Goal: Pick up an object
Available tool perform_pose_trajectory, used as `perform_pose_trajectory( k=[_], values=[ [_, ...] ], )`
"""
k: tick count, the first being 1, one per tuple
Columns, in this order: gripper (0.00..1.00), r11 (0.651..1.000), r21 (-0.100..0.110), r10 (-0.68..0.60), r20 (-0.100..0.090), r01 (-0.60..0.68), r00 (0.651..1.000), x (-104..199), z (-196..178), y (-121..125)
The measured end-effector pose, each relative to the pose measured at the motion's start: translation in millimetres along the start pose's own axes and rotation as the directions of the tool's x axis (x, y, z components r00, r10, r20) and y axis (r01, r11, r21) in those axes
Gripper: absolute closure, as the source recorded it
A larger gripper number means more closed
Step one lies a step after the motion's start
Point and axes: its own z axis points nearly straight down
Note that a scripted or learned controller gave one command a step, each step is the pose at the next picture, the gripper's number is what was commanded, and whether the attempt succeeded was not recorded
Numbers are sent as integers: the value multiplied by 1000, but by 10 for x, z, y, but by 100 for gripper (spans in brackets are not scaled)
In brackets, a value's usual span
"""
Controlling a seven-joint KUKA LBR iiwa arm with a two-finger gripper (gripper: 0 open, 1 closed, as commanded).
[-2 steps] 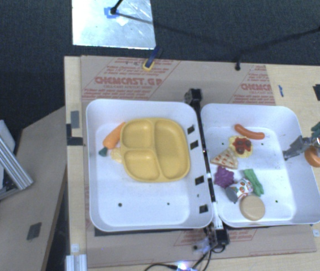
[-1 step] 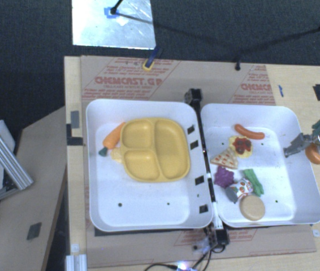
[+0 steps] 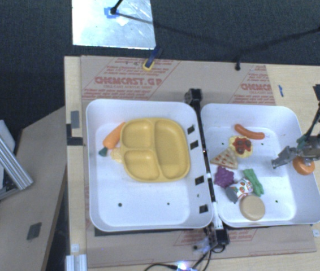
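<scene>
Tan round disc point(image 3: 253, 208) front of right bin point(image 3: 284, 117); end effector point(image 3: 279, 161) above bin, grip state unclear.

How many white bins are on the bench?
2. The left white bin holds a yellow tray and a toy carrot. The right white bin sits right beside it and holds a pile of small toy foods.

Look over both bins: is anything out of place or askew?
The yellow divided plate in the left bin sits crooked, and a carrot lies tucked against its upper left edge, apart from the other toy food.
</scene>
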Motion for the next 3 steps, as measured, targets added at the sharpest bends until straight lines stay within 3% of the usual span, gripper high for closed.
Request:
perform_pose_trajectory(
  k=[1, 2, 3],
  values=[
    [0, 1000, -3, 0, 1, 0, 1000, 57, 578, 61],
    [0, 1000, -6, -1, -2, 1, 1000, 73, 906, 86],
    [100, 1000, -8, -1, 1, 1, 1000, 62, 816, 84]
  ],
)
